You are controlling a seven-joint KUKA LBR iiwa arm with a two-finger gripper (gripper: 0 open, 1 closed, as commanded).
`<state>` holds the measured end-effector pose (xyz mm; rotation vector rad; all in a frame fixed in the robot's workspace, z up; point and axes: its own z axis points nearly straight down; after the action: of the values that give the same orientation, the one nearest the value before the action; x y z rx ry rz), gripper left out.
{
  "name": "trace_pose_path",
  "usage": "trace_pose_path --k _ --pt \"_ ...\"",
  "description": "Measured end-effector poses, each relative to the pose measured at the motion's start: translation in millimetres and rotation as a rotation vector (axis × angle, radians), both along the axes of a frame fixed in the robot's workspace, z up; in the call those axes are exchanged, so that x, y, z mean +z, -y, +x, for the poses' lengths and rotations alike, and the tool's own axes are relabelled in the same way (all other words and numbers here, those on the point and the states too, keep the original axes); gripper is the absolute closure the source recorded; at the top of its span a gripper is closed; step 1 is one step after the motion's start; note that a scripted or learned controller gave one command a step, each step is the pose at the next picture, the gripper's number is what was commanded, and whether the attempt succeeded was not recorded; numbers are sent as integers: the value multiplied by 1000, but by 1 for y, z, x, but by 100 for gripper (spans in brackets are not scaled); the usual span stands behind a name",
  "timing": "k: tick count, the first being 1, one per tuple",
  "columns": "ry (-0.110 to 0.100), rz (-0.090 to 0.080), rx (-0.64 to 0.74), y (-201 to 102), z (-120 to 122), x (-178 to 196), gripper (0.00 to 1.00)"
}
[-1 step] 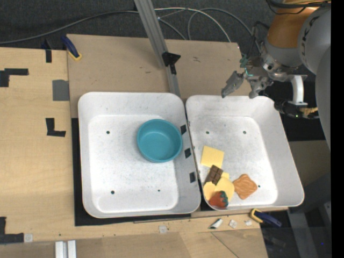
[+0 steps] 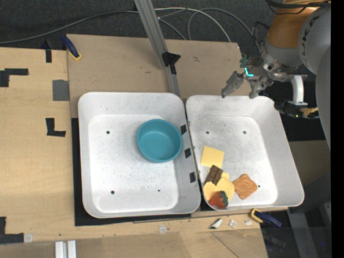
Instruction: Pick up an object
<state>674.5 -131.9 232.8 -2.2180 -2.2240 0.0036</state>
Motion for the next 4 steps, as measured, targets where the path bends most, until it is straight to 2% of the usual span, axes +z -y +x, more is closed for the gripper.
trace_pose_path --k 2,3,4 --pt "-5 1 -1 6 -7 -128 0" --pt "-2 0 0 5 -8 -146 0" --pt "-1 -1 1 4 -7 -134 100"
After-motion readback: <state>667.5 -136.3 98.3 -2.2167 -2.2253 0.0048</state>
